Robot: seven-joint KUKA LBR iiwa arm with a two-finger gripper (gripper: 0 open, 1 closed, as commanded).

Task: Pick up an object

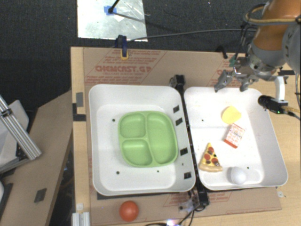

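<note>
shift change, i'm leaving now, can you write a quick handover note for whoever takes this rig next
Gripper: open, holding nothing, above the far edge of the right bin.
Right bin holds a yellow piece, a red-and-white box, a pizza slice and a white ball.
Left bin holds a green divided tray.
Orange ball lies on the bench.
Done: nothing picked.
Left: choose an object, descend, grasp, lift.

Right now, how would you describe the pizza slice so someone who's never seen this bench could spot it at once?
Find the right bin of the two white ones. The pizza slice lies near its front left, beside the divider, with a white ball just to its right. It is the only triangular thing there, yellow with red dots, unlike the round yellow piece and the red-and-white carton farther back.
</note>
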